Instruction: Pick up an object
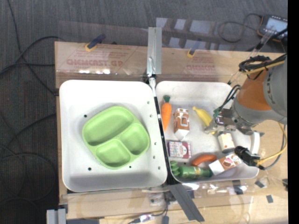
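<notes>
Clutter is posing the main risk here. Every candidate object is sitting in the right bin (205, 87): a carrot (166, 115) lying against the divider, a small brown carton (182, 122) and a pink packet (179, 149) near the middle, a banana (202, 115), a green bottle (191, 172) and a red sausage-like piece (203, 160) crowding the near wall. The tool (218, 124) is hanging low over the bin's right side, just beside the banana and a small white carton (226, 141) — whether it is spread or closed I cannot tell, and nothing is visibly caught in it. Descending from here, it is likely to be landing between those two items, nudging one aside or pinching only an edge. The left bin (74, 97) is carrying a green divided plate (117, 136) — not at stake.
</notes>
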Controlling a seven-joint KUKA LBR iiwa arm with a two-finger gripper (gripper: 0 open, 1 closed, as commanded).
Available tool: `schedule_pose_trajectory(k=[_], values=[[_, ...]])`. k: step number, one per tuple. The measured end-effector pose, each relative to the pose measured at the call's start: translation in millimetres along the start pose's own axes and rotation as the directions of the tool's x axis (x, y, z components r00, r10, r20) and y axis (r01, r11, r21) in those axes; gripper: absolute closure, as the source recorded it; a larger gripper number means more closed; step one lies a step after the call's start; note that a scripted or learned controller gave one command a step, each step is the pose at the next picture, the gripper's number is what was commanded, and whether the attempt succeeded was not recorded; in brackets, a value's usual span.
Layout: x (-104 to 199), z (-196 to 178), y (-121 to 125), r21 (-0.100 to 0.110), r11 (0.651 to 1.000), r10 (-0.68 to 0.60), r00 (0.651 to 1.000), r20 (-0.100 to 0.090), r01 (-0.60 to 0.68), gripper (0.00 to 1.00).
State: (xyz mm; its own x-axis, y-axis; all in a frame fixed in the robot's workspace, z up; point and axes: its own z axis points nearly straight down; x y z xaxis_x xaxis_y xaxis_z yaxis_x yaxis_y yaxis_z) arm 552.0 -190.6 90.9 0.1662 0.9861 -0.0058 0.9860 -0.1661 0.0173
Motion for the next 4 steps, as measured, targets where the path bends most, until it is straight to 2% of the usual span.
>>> schedule_pose_trajectory(k=[1, 2, 3, 4], values=[[32, -120, 20, 0.019, 0.998, 0.067, 0.998, -0.001, -0.067, 1.00], [32, -120, 20, 0.020, 0.998, 0.067, 0.998, -0.001, -0.067, 0.00], [32, -226, 70, 0.017, 1.000, -0.021, 1.000, -0.003, 0.021, 0.00], [42, -20, 63, 0.018, 1.000, -0.001, 1.000, -0.003, 0.001, 0.00]])
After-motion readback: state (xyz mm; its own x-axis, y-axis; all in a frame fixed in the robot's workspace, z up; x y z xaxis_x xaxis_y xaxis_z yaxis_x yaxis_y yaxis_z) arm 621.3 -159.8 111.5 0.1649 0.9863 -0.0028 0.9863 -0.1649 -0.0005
